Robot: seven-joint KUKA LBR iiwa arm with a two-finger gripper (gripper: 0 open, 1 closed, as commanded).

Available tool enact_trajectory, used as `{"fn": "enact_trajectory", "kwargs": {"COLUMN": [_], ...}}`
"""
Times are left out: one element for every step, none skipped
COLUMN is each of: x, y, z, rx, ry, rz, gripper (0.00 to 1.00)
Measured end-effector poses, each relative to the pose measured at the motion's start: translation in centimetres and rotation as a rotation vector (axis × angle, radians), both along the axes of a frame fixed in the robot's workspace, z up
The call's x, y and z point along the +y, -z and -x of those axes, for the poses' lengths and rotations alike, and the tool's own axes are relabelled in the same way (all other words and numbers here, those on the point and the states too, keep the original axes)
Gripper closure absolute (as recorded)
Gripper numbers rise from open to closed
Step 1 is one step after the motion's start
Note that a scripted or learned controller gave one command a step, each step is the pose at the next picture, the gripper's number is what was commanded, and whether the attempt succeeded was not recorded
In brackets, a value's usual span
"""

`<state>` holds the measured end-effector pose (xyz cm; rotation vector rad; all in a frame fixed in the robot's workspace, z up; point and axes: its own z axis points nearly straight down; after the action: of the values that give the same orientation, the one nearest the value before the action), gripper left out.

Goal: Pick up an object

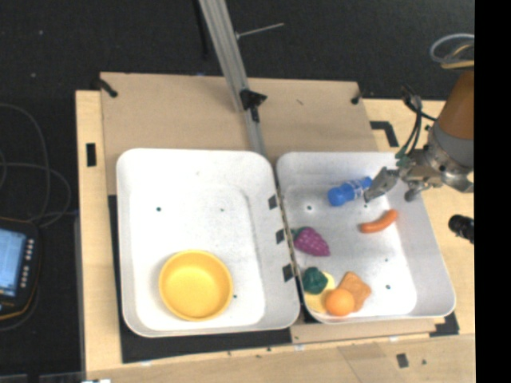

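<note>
- 2 shallow white bins sit side by side on the bench: the left bin [144, 190] and the right bin [415, 278].
- The left bin holds 1 thing, a yellow bowl [196, 284], upright in the near part of the bin.
- The right bin holds 6 small things.
- 1 blue bottle-shaped toy [345, 193] lies on its side in the far part of the right bin.
- 1 orange carrot-like piece [378, 223] lies just right of and nearer than the blue toy, apart from it.
- 1 purple bunch of grapes [311, 241] lies near the bin's left wall, about midway along it.
- At the near edge, 1 dark green item [314, 279], 1 yellow piece [317, 300] partly under the others, 1 orange ball [340, 302] and 1 orange-brown block [357, 286] crowd together, touching.
- 1 grey arm with an orange band [457, 114] comes in from the right.
- Its gripper [396, 183] hangs over the far right part of the right bin, with 2 fingers spread apart and nothing between them; 1 fingertip [377, 188] is just beside the blue toy's right end.
- 1 metal pole [227, 54] rises from behind the 2 bins.
- 1 dark handheld screen [14, 266] lies off the bench at the left.
</note>
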<state>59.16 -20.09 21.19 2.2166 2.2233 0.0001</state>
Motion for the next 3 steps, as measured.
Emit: {"fn": "enact_trajectory", "kwargs": {"x": [0.0, 0.1, 0.0], "y": [0.0, 6.2, 11.2], "z": [0.0, 0.4, 0.3], "rx": [0.0, 0.006, -0.001], "ry": [-0.001, 0.002, 0.003], "rz": [0.0, -0.001, 0.002], "gripper": [0.0, 0.0, 0.0]}}
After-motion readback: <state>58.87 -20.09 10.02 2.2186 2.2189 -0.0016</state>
